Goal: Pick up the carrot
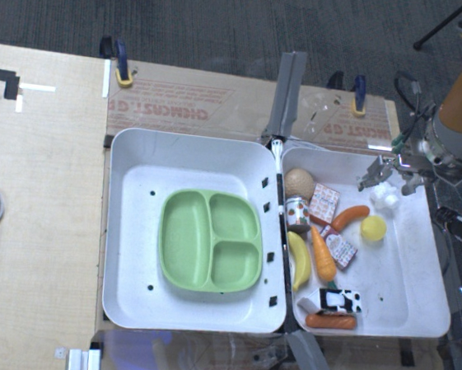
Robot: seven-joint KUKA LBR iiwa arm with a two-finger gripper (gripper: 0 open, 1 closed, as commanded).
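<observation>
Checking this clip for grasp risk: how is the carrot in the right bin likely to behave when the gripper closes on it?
The carrot looks like smooth moulded plastic, so probably stiff, light and somewhat slippery. Its round, tapered body may roll or squirt out of a pinch. It lies close against the banana and a small packet, so neighbours will likely get nudged. The gripper hovers over the bin's far edge.

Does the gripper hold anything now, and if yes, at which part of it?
Nothing is held. The gripper is open above the right bin's far corner, with nothing between its fingers. The carrot lies in that bin, apart from it.
</observation>
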